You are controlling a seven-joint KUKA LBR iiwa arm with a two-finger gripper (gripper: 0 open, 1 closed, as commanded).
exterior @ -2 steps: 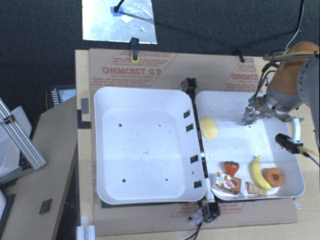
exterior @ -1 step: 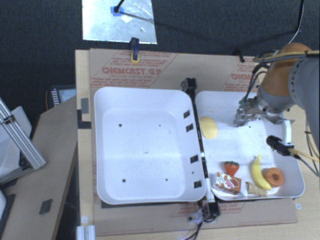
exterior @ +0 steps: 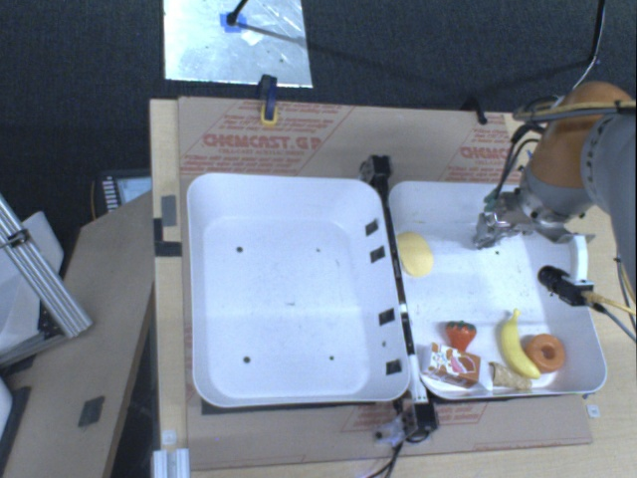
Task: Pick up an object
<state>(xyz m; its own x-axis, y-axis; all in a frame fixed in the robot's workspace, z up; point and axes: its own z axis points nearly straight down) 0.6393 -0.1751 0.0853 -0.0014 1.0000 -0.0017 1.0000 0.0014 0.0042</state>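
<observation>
The right bin (exterior: 468, 192) holds several things. A pale yellow lemon-like object (exterior: 416, 254) lies by its left wall. Along the front edge sit a red strawberry (exterior: 460, 334), a yellow banana (exterior: 512, 344), a brown doughnut (exterior: 545, 352), a red-and-white packet (exterior: 453, 365) and a small tan piece (exterior: 509, 375). My gripper (exterior: 487, 233) hangs over the back middle of the right bin, to the right of the lemon-like object and apart from it. Nothing shows between it and the bin floor.
The left bin (exterior: 204, 297) lies beside the right one, with black clips (exterior: 378, 255) along the shared wall. The grey arm with its orange band (exterior: 572, 152) comes in from the right over the back right corner.
</observation>
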